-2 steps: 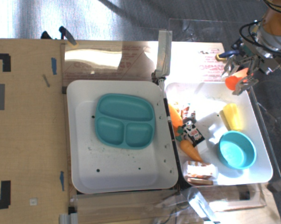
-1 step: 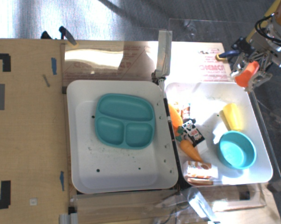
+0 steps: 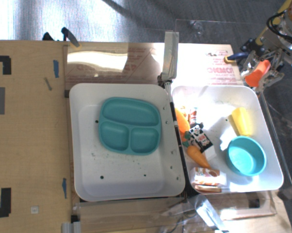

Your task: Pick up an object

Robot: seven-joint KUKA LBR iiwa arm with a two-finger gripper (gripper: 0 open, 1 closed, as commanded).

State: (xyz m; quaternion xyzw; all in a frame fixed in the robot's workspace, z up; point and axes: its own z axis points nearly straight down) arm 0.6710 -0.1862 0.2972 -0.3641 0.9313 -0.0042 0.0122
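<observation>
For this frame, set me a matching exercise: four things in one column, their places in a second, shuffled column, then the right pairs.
Things:
1. teal divided plastic plate
2. light blue round bowl
3. yellow plastic block
4. orange carrot-shaped toy

Places:
A. right bin, just above the bowl in the view
B. left bin, near its middle
C. right bin, lower right part
D. right bin, along its left wall

Pairs: 1-B, 2-C, 3-A, 4-D
</observation>
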